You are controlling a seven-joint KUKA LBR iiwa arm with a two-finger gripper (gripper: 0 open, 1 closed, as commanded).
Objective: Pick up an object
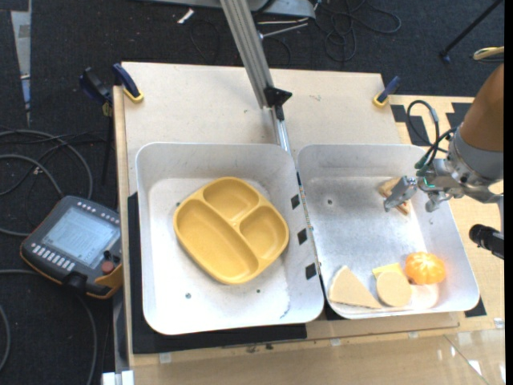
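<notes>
My gripper (417, 197) hangs over the upper right part of the right bin (353, 175), open, with bare bin floor between its fingers. A small tan piece (391, 187) lies just left of the left finger (397, 201), touching or very close to it, partly hidden. An orange fruit (423, 268) sits near the bin's front right corner. Beside it lie a cream wedge (351, 289) and a round cream slice (393, 289).
The left bin (160, 175) holds a yellow divided plate (231, 228). A slanted metal pole (250, 42) crosses the bench behind the bins. A teach pendant (74, 245) lies on the floor at left. Cables (425, 123) run by the arm's wrist.
</notes>
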